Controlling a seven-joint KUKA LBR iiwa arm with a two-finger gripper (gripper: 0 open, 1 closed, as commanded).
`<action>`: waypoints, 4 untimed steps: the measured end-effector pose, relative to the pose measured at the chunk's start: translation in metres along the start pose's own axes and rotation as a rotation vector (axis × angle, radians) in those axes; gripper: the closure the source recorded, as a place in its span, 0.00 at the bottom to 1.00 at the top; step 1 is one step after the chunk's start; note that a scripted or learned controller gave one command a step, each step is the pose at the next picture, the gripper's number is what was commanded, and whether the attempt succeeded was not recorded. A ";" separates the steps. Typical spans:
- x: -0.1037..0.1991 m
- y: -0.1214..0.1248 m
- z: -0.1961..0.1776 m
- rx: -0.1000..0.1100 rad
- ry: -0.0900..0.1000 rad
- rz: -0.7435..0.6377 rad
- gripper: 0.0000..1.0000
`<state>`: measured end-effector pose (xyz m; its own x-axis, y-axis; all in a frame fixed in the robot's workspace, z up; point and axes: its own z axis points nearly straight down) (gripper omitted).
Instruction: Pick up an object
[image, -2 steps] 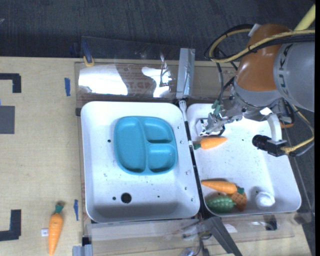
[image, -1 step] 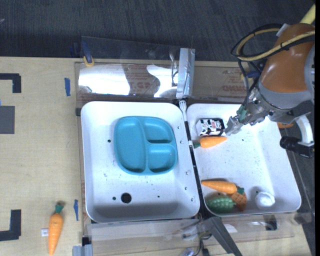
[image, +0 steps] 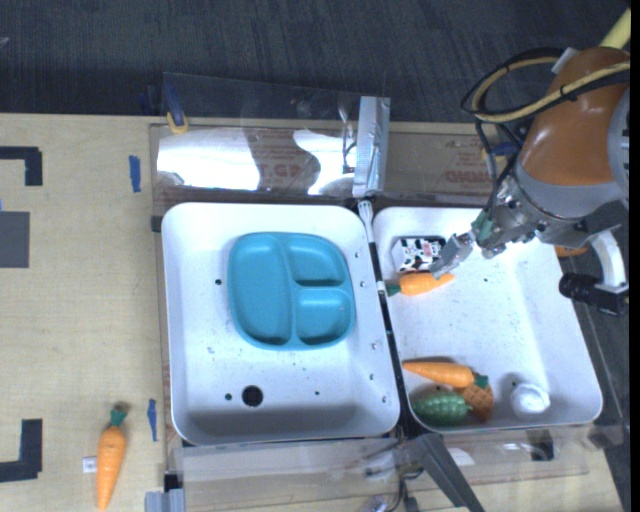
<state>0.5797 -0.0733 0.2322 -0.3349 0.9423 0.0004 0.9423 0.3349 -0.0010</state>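
Orange and slim, a toy carrot (image: 424, 284) lies in the right bin (image: 560, 330) near its left wall, long axis almost level across the view, its green end toward the left bin (image: 190, 300); the gripper (image: 449, 256) sits just above its right end, and I cannot tell how it is set or whether it touches. A black-and-white toy (image: 416, 251) lies just behind, while another carrot (image: 440, 373), a green piece (image: 440, 406) and a white object (image: 529, 399) rest along the bin's front. A blue divided plate (image: 290, 290) fills the left bin, and a third carrot (image: 110, 456) lies on the tabletop (image: 70, 330).
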 end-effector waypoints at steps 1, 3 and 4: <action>0.000 0.041 0.050 0.001 0.000 -0.029 0.00; -0.042 0.051 0.127 -0.031 -0.008 0.085 0.00; -0.043 0.052 0.129 -0.019 -0.003 0.212 0.00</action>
<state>0.6424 -0.0961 0.1032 -0.1286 0.9917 -0.0011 0.9915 0.1286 0.0183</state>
